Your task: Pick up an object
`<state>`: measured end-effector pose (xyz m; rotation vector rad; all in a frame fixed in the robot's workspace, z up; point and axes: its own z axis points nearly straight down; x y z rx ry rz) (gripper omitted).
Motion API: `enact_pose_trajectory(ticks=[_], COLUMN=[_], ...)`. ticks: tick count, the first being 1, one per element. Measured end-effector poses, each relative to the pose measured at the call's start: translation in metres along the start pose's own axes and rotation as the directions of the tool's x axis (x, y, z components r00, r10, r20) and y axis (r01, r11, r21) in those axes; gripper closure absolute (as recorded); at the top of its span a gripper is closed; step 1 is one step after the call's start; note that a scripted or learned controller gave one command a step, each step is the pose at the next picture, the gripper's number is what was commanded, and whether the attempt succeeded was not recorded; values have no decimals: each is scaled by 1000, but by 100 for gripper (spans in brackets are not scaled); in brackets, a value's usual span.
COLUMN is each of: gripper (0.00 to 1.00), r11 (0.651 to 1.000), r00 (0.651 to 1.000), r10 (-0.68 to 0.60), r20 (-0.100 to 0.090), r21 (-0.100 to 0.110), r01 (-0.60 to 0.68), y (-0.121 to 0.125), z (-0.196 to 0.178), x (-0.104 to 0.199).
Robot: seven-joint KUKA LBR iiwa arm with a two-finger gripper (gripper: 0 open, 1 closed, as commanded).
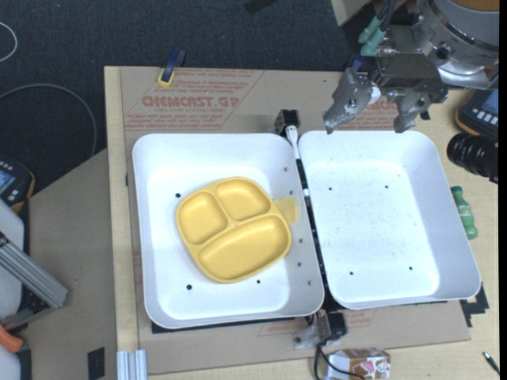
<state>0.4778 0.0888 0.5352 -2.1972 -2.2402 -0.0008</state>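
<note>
Gripper [369,122] hangs above the far rim of the right bin [432,287], fingers spread apart, nothing between them. Yellow divided plate [233,228] lies flat in the left bin [158,279], near its centre, well apart from the gripper. A small yellowish piece [287,209], possibly a tab, touches its right edge.

Two white bins [372,212], one yellow divided plate [232,229], one pincer [372,119].
</note>
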Motion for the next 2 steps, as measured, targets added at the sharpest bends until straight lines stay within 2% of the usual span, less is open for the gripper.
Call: enact_pose_trajectory(ticks=[1,2], gripper=[100,100], r11=[1000,1000], r00=[1000,1000], r10=[18,21], r20=[3,6], r21=[-5,11], r01=[-18,-21], y=[2,1], z=[-11,102], x=[-9,-8])
